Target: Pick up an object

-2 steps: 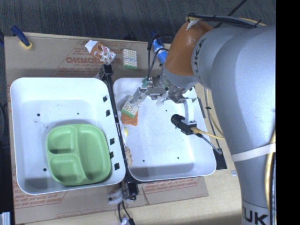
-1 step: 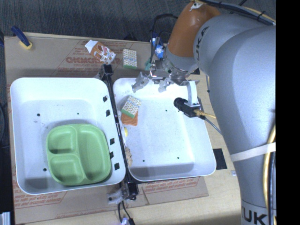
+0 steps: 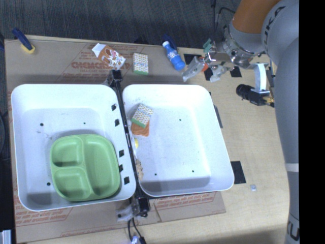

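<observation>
Camera view: arm (image 3: 284,85) comes in from the right, claw (image 3: 203,67) parked above the far right corner of the right bin (image 3: 203,174), outside its rim, over the cardboard (image 3: 66,65). Claw state: cannot tell, too small and cluttered at the tip; nothing visibly held. Likely pick target is the small patterned packet (image 3: 142,114) in the right bin, hard against the left wall, lying on or touching an orange item (image 3: 141,129) just beneath it. Left bin (image 3: 30,100) holds a green divided tray (image 3: 84,166) toward its near side. Step, as I judge it: pre-grasp, approach not yet begun. Next move calls for travel left and toward the near side over the bin, then a descent on the packet; wall closeness and the divider between bins look like the risk, so fingers probably need to line up along the wall. Surface: light desk (image 3: 254,207), brown printed cardboard under both bins. Loose on the cardboard beyond the bins: blue bottle (image 3: 173,56), a second patterned packet (image 3: 140,63), a red and white wrapper (image 3: 107,56), a blue and yellow thing (image 3: 23,40) at the far left. Dark carpet-like floor (image 3: 101,9) behind.
</observation>
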Available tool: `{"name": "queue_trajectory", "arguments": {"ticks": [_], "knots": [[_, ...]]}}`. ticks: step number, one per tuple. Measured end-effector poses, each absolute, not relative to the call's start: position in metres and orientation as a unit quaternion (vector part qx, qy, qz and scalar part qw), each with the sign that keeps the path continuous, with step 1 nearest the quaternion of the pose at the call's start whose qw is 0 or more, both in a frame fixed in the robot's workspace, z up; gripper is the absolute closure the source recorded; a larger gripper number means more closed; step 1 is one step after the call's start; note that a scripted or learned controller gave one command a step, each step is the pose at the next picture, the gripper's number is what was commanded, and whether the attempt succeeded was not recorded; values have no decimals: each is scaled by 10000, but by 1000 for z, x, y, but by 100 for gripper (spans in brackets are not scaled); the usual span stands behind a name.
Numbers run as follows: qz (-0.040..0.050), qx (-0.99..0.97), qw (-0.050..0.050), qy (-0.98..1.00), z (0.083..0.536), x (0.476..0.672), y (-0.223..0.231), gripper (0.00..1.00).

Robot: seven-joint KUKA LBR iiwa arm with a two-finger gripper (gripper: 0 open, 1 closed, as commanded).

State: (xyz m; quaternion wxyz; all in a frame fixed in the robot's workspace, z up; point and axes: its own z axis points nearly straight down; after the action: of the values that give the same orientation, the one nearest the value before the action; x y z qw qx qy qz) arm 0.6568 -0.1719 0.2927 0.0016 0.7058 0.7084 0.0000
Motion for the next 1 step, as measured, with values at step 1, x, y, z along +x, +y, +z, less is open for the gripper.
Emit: {"name": "queue_trajectory", "arguments": {"ticks": [1], "knots": [[-22, 7055, -22, 7087, 207, 575, -203, 0]]}}
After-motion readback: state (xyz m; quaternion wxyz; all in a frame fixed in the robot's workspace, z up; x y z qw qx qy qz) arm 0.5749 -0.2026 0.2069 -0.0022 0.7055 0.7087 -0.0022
